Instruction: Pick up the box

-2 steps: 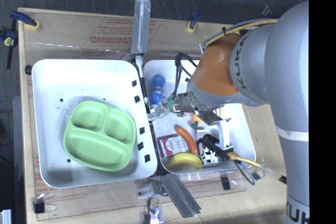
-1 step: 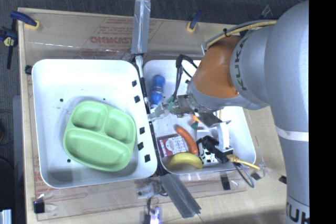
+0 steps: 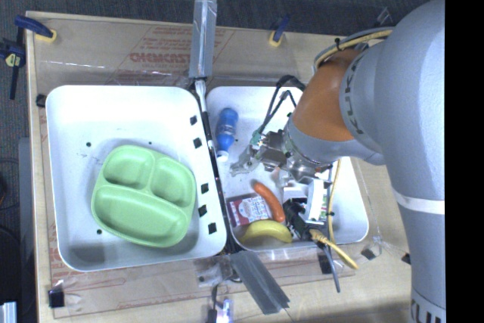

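Box, the dark red packet, lies flat on the right bin's floor, just below-left of the gripper and untouched, beside a carrot and banana. Whether the pincer is released or clenched I cannot tell; apparently nothing is lifted yet, so the whole pick remains.

Arm cut off by the top and bottom edges; it hides the right bin's far side. Box partly covered by banana and carrot; its label is too small to read.
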`<act>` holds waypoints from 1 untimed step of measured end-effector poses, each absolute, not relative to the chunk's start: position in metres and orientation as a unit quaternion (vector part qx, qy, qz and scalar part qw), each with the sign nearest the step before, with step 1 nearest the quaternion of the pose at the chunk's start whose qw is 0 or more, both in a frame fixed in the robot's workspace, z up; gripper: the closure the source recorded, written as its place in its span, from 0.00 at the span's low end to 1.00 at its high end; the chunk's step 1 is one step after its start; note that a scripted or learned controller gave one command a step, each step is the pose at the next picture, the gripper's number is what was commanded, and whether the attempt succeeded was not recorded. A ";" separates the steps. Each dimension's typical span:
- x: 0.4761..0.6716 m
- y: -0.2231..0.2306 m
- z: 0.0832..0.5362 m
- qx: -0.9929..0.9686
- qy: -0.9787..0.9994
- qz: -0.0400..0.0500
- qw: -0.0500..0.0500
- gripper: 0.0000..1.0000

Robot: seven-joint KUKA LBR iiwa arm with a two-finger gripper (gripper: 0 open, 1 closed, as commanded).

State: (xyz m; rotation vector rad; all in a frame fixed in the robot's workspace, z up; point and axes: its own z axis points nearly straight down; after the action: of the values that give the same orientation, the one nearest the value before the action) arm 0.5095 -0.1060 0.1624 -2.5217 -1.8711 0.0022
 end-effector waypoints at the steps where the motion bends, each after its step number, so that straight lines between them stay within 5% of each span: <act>1: 0.599 -0.103 0.218 -0.806 -0.592 0.001 0.002 0.00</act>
State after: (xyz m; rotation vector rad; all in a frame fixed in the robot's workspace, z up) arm 0.5990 -0.1035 0.2178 -2.5302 -1.8570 0.0037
